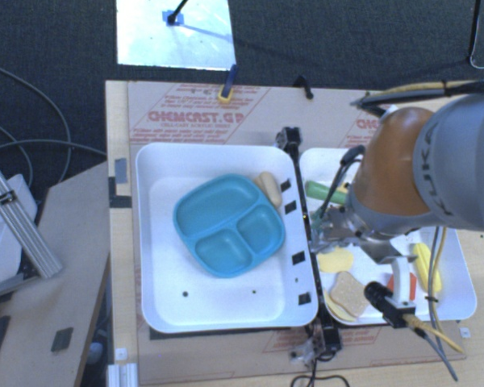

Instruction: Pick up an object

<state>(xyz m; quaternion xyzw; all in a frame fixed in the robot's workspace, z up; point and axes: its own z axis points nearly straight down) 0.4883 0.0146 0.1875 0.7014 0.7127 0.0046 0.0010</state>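
The arm (419,168) is seen reaching in over the right bin (468,297), its bulk covering much of that bin. The claw (339,236) is placed low near the bin's left wall, but its fingers are hidden among dark parts and cables; how far they are parted, or whether anything is held, cannot be told.

Just below the claw a pale yellow piece (335,260) is noted, lying flat. Below that, a brown bread slice (348,295) rests near the bin's front left corner, long axis tilted. A green piece (323,189) lies above the claw, pointing left to right.

In the left bin (157,297) a blue divided plate (229,224) is set at a slant, a tan piece (269,187) touching its upper right rim.
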